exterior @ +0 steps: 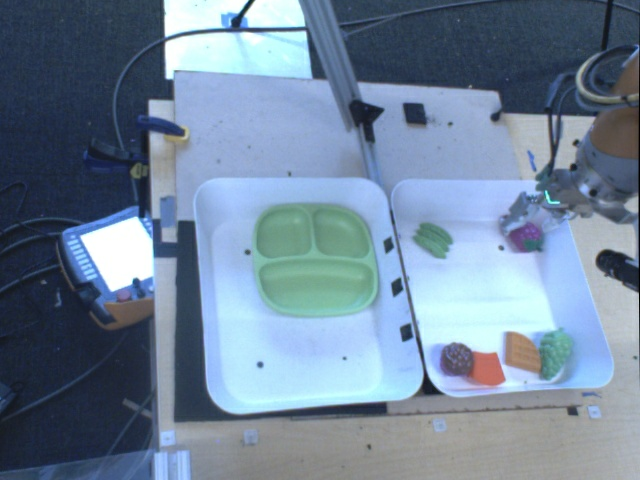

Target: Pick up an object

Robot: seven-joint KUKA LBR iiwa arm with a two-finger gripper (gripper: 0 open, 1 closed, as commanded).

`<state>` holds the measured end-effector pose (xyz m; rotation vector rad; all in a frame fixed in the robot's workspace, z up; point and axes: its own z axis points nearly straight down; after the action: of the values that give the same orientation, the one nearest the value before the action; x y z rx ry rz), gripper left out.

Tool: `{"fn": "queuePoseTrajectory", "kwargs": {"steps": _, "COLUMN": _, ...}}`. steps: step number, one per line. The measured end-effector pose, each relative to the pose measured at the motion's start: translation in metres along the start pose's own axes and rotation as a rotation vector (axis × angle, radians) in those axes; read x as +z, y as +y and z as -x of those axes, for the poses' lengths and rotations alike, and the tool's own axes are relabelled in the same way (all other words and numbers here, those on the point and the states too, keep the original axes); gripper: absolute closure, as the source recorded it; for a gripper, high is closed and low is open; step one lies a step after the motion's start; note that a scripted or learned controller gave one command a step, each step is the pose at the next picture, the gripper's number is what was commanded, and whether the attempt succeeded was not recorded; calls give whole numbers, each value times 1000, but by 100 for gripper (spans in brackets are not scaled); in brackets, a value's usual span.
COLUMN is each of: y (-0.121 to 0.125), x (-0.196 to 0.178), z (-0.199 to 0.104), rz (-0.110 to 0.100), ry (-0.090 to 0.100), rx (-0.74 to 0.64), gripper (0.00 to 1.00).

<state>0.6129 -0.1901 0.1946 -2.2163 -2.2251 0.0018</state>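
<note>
The right bin (pixel 470 298) holds several toy foods. A green pea pod (pixel 433 238) lies near its back left. At the back right edge sits a small purple item (pixel 527 236) with a green tip. My gripper (pixel 528 218) hangs directly over that purple item, touching or nearly touching its top. Along the front edge lie a dark red round piece (pixel 457 358), an orange-red wedge (pixel 487 369), an orange square slice (pixel 521 351) and a green bunch (pixel 556 350).
A green divided plate (pixel 315 260) rests in the left bin (pixel 240 348). A metal pole (pixel 335 58) slants over the board behind the bins. A handheld pendant (pixel 110 266) and cables lie on the floor at left.
</note>
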Motion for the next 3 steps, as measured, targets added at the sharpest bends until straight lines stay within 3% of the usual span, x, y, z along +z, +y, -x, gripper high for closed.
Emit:
{"fn": "queuePoseTrajectory", "kwargs": {"steps": 1, "y": 1, "x": -2, "z": 0, "rz": 3, "ry": -1, "rx": -1, "gripper": 0}}
{"fn": "queuePoseTrajectory", "kwargs": {"steps": 3, "y": 0, "x": 82, "z": 3, "rz": 1, "ry": -1, "rx": 2, "gripper": 0}}
